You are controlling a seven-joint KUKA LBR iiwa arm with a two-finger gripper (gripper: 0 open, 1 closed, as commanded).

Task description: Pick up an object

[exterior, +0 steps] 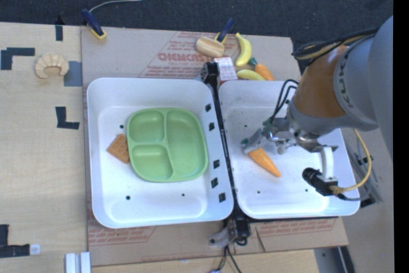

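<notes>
Where the bench's wooden top runs to its left edge, a croissant (pixel 52 65) lies alone, well apart from both bins. Next comes the left bin (pixel 96 137), holding a green divided plate (pixel 167 143) near its middle; an orange cracker-like piece (pixel 119 149) is tucked against the plate's left rim, partly hidden under it. Red printing on the cardboard (pixel 172 57) behind this bin reads "CHEMCRA", with the remaining letters covered by the things piled there: a bread roll (pixel 209 46), a small printed carton (pixel 224 67) whose label is too small to read, a banana (pixel 243 50) and an orange item (pixel 262 70) cut off by the right bin's far edge.

In the right bin (pixel 255 201), an orange carrot (pixel 264 161) lies near the middle of the floor, pointing toward the bin's near right corner. The gripper (pixel 270 139) hangs right over the carrot's upper left end, close to it or touching. Whether it is spread or closed cannot be told from this angle, as the wrist covers it. The arm (pixel 339 93) hides the bin's far right corner.
</notes>
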